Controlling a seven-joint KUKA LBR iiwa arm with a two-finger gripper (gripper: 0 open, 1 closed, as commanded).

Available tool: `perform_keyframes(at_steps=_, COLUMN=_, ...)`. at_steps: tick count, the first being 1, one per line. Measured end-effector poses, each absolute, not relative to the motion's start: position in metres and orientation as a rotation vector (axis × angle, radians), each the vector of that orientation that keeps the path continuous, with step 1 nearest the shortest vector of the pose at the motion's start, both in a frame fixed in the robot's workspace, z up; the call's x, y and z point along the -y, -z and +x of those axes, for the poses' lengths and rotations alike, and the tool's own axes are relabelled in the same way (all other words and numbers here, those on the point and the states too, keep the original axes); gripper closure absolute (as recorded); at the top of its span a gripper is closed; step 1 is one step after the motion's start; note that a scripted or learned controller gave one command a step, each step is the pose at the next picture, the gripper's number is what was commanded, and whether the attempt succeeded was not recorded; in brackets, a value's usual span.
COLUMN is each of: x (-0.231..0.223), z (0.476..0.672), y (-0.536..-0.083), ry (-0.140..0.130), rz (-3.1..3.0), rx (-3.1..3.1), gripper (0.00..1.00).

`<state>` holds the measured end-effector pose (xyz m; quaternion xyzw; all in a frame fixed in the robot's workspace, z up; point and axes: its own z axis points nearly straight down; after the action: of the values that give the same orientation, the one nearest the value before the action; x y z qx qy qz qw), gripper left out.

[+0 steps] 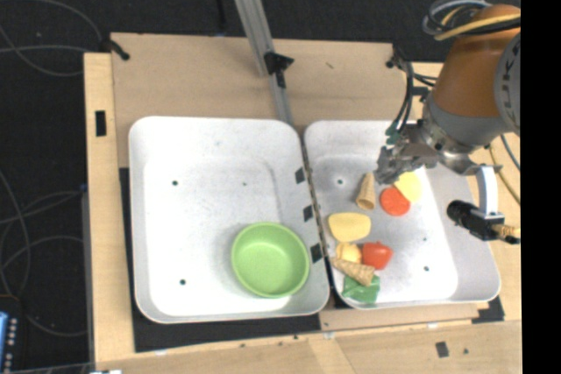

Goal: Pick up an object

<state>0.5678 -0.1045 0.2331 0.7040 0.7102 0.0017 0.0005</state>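
Green scrap (364, 292) at near edge of right bin (438, 280), beside tan cone (355, 270), red piece (376, 254), yellow bun (349, 227). Far-left corner of this bin free. Gripper (393, 168) low over orange ball (394, 202), yellow piece (408, 184), small cone (365, 191); finger opening cannot tell. Green bowl (270, 259) in left bin (193, 179).

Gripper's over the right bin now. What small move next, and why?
Probably a short straight descent: the gripper hangs just above the orange piece and yellow piece in the right bin, with nothing visibly held.
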Motion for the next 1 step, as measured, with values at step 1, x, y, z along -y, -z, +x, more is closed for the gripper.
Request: perform_keyframes(at_steps=1, x=0.0595, z=0.5733, y=-0.2415, ry=-0.003, rz=2.212, rx=-2.226, gripper=1.00)
